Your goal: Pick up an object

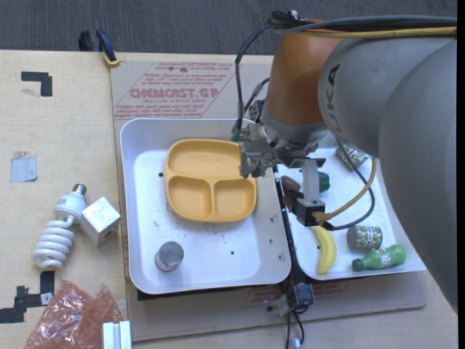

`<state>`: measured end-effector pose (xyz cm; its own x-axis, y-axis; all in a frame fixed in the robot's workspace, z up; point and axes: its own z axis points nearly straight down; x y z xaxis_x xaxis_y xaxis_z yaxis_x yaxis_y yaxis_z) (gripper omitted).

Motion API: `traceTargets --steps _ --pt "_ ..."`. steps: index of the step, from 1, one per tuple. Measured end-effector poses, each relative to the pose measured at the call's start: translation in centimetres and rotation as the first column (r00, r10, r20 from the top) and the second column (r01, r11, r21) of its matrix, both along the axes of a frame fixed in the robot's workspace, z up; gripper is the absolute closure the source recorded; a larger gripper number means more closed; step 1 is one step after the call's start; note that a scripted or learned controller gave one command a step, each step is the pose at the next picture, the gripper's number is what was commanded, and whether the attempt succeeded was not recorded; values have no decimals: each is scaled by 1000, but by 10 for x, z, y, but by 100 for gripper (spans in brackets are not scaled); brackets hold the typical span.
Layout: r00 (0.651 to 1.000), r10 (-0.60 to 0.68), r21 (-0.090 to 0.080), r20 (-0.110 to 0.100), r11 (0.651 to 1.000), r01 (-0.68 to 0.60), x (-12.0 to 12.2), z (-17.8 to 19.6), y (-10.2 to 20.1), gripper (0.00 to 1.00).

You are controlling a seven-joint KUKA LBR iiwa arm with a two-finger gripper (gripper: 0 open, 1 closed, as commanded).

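Observation:
My gripper (253, 164) hangs over the right rim of a yellow divided plate (207, 180) in the left bin (138, 217). The wrist and its orange band hide the point where the gripper meets the plate. A small grey round tin (170, 256) lies near that bin's front left corner. In the right bin (363, 271) lie a banana (325, 249), a green bottle (379, 257), a small labelled can (364, 236) and a green item (320, 181).
The arm covers most of the right bin and the top right of the view. Outside the bins on the left lie a spiral light bulb (58, 231), a white cube (100, 219) and a crumpled reddish bag (73, 315). Cables run along the divider between the bins.

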<state>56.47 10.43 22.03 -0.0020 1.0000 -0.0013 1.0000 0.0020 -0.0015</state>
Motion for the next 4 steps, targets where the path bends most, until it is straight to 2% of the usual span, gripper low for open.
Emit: traceTargets --steps 1,2,3,4 --pt "1000 0 1 0 1000 0 -55 28 6 100" --pt "1000 -2 0 3 1000 2 -41 84 -53 100" --pt "1000 -1 0 2 1000 1 -41 84 -53 0" --pt "1000 -4 1 1 1000 4 -69 -28 -78 0"
